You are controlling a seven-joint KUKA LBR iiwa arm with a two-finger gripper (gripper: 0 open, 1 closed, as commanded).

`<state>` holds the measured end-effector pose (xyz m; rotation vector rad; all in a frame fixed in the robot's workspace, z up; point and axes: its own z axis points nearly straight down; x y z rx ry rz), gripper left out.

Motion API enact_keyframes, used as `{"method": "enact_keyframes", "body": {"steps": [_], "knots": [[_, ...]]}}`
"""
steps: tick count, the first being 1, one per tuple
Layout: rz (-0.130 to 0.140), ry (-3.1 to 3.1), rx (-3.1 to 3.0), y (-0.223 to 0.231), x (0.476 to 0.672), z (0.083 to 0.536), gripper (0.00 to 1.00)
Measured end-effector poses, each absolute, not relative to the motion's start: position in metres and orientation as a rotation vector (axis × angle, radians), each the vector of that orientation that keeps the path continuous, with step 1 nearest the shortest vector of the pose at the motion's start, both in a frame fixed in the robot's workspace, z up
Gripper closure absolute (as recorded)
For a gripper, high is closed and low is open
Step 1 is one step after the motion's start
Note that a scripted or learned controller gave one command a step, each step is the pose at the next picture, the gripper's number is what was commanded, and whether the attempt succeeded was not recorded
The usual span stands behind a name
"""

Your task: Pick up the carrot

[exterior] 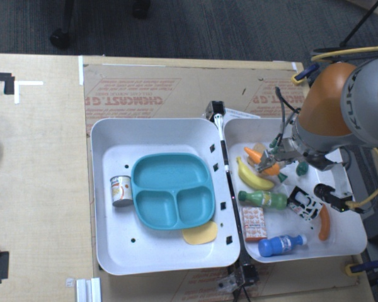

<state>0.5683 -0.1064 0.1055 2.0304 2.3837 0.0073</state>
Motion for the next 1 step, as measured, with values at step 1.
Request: {"method": "enact_keyframes", "body": {"steps": [1], "knots": [[-0.002, 2.534, 1.859, -0.0401, 0.4948, 0.1913, 1.00]]}}
